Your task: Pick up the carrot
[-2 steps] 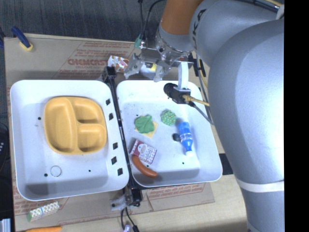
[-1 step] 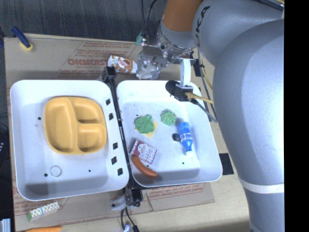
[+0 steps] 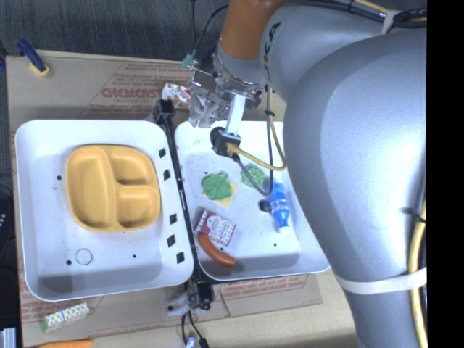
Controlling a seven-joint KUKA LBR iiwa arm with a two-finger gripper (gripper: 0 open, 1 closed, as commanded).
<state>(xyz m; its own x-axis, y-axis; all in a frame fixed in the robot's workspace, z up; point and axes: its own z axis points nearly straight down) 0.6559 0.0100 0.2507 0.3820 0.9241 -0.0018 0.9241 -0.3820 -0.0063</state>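
Grey hand (image 3: 214,107) above right bin (image 3: 290,263)

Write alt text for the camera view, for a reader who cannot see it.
A grey arm's gripper hangs over the right bin's far end, above a green toy, blue bottle, small carton and sausage. The left bin holds a yellow divided tray.

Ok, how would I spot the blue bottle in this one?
Take the white bin on the view's right. Near its right wall lies a small bottle. It is the only blue thing in that bin, next to green toy leaves.
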